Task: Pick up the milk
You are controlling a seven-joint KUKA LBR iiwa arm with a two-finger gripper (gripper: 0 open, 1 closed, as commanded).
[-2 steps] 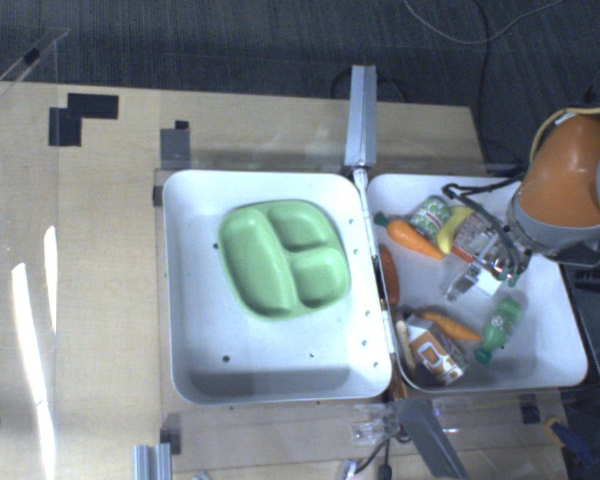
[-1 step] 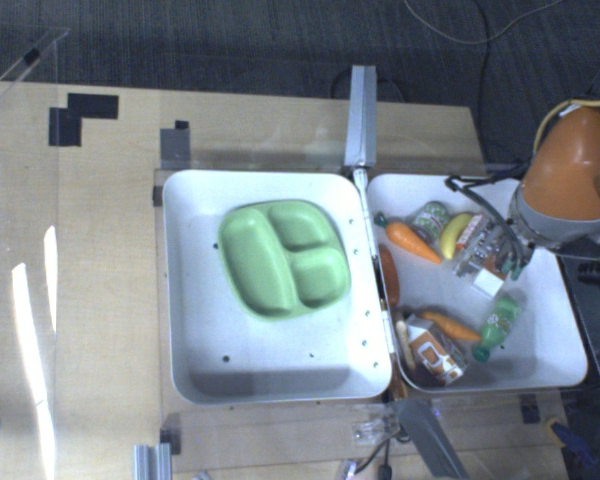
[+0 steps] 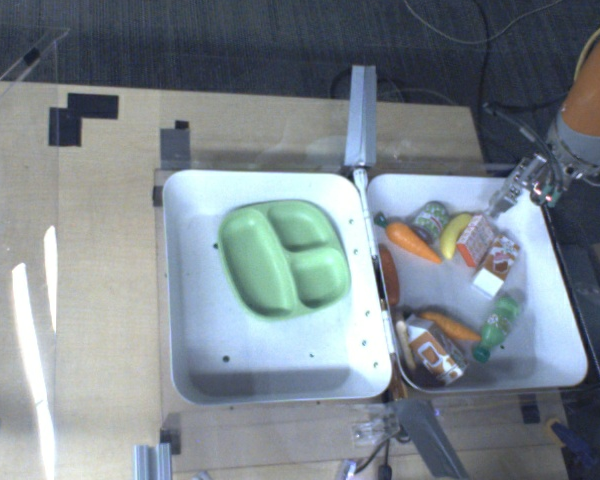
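Wooden bench [image 3: 90, 298] under two white bins [image 3: 195, 368]

fixed overhead camera, slanted down, both bins [image 3: 180, 368] visible

Left bin [image 3: 180, 298]: green plate [image 3: 285, 256], three compartments. Right bin [image 3: 565, 313], placed from the carrot [image 3: 414, 241]: bottle [image 3: 430, 215] behind; banana [image 3: 454, 233] and milk [image 3: 487, 253] right; green bottle [image 3: 496, 324], second carrot [image 3: 452, 325], brown carton [image 3: 432, 353] nearer. Gripper [image 3: 525, 183] above far right corner.
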